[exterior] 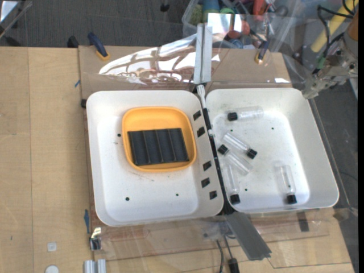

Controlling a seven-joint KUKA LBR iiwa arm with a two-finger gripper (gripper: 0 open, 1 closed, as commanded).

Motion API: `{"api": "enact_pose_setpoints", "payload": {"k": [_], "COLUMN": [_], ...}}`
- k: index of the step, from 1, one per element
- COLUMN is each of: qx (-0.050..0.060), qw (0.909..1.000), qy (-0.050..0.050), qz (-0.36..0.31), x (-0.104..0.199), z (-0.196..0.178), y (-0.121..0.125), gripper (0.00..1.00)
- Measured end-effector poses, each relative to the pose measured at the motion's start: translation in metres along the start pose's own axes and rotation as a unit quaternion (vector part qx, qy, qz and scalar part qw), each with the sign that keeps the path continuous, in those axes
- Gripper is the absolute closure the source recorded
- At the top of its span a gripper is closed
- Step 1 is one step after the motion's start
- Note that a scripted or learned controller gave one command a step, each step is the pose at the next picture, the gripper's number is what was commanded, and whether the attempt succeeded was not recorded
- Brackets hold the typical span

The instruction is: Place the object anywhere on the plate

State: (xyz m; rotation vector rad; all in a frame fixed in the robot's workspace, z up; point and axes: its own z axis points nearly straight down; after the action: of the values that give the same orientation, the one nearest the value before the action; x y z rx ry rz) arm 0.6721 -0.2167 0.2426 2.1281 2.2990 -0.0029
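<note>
An orange plate (132, 128) with rounded corners lies in the left white bin (108, 175). A black ribbed rectangular object (158, 147) rests flat on the plate and covers most of its floor. The gripper (325, 78) hangs at the upper right, beyond the far right corner of the right bin (318, 152), well away from the plate. It is blurred against cables and clutter.
Several clear tubes with black caps lie loose in the right bin, such as one tube (245, 115) near the back and another tube (284, 181) near the front right. A clear box of colourful items (244, 4) stands behind the bins.
</note>
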Motion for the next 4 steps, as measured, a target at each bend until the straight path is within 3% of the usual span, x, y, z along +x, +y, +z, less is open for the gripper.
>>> {"api": "enact_pose_setpoints", "payload": {"k": [1,2,3,4], "qx": [0.000,0.000,-0.002,0.000], "qw": [0.9945,0.9945,0.9944,0.9841], "qy": [0.002,0.003,0.001,0.002], "qz": [-0.105,-0.105,-0.106,-0.177], "x": [-0.005,-0.005,-0.005,-0.006], "z": [-0.014,-0.014,-0.022,-0.110], "y": [-0.004,-0.004,-0.002,-0.003], "gripper": [1.00,0.00,1.00,1.00]}}
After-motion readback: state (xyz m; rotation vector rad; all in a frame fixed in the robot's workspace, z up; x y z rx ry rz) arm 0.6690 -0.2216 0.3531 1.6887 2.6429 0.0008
